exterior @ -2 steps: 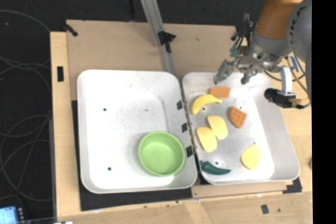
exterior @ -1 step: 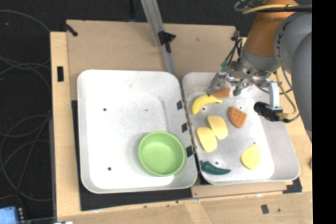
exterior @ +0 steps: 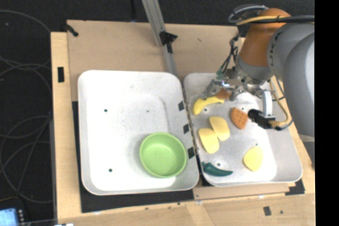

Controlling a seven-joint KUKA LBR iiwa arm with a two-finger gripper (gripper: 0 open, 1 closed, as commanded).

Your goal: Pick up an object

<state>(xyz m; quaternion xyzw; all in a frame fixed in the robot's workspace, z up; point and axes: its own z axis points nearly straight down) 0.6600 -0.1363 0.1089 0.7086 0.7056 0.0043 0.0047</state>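
A wooden desk (exterior: pixel 122 45) is seen from above, with two shallow white bins set side by side on it. The left bin (exterior: pixel 116 108) is the larger-looking of the two, and a light green bowl (exterior: pixel 162 154) is placed upright in its near right corner, close to the wall shared with the neighbouring bin. The right bin (exterior: pixel 283 161) is reached by the grey arm (exterior: pixel 299 71) from the right, its orange band (exterior: pixel 259 42) being held above the far part of that bin. The pincer (exterior: pixel 225 87) is lowered at the far left part of the right bin, just above the banana; whether it is clenched or released cannot be told, as its tips are hidden among cables and fittings. The yellow banana (exterior: pixel 205 104) is laid just near and left of the pincer, beside the bin's left wall. Two pale yellow pieces (exterior: pixel 213 133), touching one another, are set near the middle of the right bin. A further yellow, lemon-like piece (exterior: pixel 253 158) is placed near and to the right of them, well apart. An orange ridged piece (exterior: pixel 239 117) is found to the right of the banana. A dark green pepper-like item (exterior: pixel 216 169) is laid at the near left corner of the right bin. A slanted metal pole (exterior: pixel 151 5) is mounted at the far side of the desk.
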